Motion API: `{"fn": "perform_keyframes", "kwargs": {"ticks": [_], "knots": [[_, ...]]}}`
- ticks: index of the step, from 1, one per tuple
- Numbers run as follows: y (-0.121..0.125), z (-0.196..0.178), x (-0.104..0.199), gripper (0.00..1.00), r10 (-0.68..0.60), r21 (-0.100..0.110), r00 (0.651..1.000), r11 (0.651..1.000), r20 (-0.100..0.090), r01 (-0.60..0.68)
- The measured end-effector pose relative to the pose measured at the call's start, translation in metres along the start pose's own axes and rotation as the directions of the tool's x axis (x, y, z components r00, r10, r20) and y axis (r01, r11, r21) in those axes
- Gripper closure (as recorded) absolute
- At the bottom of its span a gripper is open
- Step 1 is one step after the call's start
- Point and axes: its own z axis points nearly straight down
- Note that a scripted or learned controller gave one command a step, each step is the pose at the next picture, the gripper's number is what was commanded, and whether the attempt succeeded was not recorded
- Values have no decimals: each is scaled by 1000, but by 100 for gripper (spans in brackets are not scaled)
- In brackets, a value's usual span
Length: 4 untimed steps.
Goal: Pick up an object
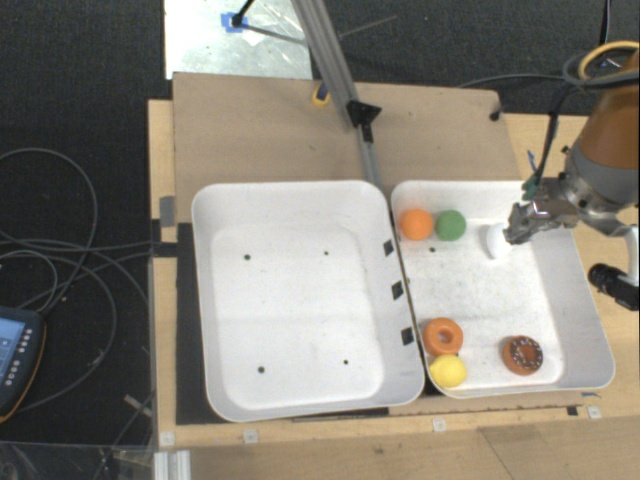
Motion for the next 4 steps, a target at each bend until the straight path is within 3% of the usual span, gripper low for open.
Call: {"fn": "perform_keyframes", "kwargs": {"ticks": [2,4], "knots": [[30,-14,117,100,-6,1,1000,1000,-4,6],[45,-8,230,100,-6,2,1000,1000,-5,6]]}}
